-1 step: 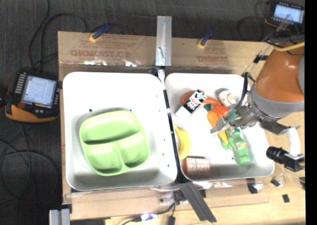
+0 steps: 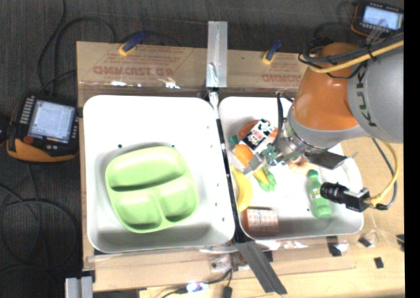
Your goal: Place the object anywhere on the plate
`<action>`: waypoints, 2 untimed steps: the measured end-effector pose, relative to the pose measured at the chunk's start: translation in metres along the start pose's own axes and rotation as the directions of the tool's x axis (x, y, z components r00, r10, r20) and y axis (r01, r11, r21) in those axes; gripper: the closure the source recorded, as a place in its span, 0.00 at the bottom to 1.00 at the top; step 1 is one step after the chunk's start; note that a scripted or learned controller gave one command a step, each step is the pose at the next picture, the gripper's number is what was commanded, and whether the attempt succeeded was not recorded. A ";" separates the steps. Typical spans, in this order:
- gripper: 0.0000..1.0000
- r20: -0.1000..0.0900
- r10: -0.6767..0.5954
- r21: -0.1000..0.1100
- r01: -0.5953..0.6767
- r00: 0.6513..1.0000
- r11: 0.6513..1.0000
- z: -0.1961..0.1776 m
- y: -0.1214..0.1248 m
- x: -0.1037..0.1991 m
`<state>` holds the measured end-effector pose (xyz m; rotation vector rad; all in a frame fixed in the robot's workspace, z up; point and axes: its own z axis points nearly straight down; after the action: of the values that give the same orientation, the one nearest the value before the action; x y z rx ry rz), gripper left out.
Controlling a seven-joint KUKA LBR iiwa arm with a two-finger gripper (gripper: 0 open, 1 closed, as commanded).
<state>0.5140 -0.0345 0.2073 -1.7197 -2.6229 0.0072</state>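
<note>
Closest to us is the big arm [image 2: 328, 106]. It is smooth and round, grey with a shiny orange band. It reaches in from the right, over the right bin [image 2: 353, 228]. At its tip is the gripper [image 2: 266, 157], made of small metal bits with spots of green. It hangs low, right by a round orange toy [image 2: 242, 153]. I cannot tell if the jaws are wide or narrow, or if they hold a thing.

Both bins are white and shallow, with soft round corners. They sit side by side on the bench [image 2: 151, 63], which has flat brown cardboard on it.

The right bin has the toys in it. The orange toy lies near the wall between the bins. Just above it is a little box [image 2: 260, 132] with black and white patches. Below it lies a curved yellow banana [image 2: 243, 188], close to that same wall. A small green piece [image 2: 266, 179] sits beside the banana. A short brown can [image 2: 261, 220] lies on its side at the front. A green bottle [image 2: 319, 199] lies farther right.

The left bin [image 2: 98, 113] holds the plate [image 2: 151, 188]. It is light green and smooth, with round corners. It has one long part and two small parts.
</note>
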 end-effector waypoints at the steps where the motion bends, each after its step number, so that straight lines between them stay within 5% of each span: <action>1: 1.00 0.000 -0.101 0.001 0.101 0.995 0.995 0.028 0.041 0.062; 2: 1.00 0.003 -0.370 -0.001 0.370 0.929 0.929 -0.009 0.060 0.093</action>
<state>0.5317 0.0750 0.2166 -1.1954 -2.9019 0.0063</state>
